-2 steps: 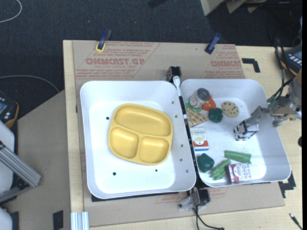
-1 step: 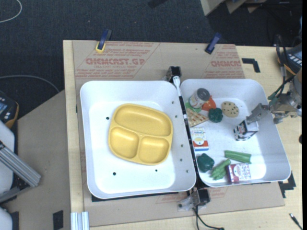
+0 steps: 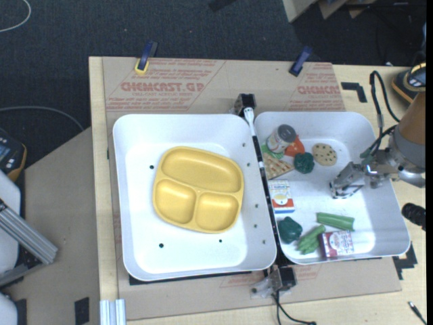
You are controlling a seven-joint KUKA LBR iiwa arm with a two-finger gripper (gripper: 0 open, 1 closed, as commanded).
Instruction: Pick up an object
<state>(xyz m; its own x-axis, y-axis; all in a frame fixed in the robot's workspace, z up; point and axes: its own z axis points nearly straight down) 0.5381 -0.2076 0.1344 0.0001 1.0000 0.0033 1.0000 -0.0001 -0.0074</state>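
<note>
Low over the right bin point(image 3: 379, 212), end effector point(image 3: 345, 187) hangs at right centre; I cannot tell its state. Nearby lie a cookie point(image 3: 325, 154) and green pod point(image 3: 335, 219).

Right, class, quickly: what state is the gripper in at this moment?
Gripper: cannot be told; it is low in the right bin, with nothing seen held.

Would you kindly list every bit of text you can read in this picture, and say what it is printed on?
"CHEMCAST G.P" in red: on the brown board behind the left bin.
A second red print of that kind, on the board behind the right bin: partly readable only.
Carton label: too small to read.
Red packet label: blurred.
</note>
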